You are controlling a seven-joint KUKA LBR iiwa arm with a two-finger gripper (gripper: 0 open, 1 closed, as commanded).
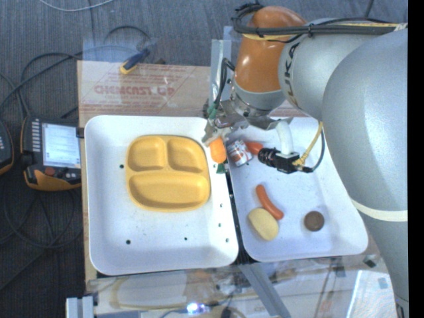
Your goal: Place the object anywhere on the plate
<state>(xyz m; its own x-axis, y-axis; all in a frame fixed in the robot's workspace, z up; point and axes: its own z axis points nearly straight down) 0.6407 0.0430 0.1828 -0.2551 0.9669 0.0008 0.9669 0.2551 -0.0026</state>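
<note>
A yellow plate [169, 172] with three compartments lies in the left white bin [106, 244]. My gripper [216, 142] hangs over the seam between the two bins, just right of the plate's upper right corner. It is shut on a small orange carrot-like object [217, 151], which sticks out below the fingers. The object is beside the plate's rim, not over it.
The right bin [344, 237] holds a red sausage [269, 202], a yellowish potato [264, 224], a brown round piece [314, 221], and an orange piece [254, 148] next to a small silver thing [236, 153]. My arm covers the right bin's upper part.
</note>
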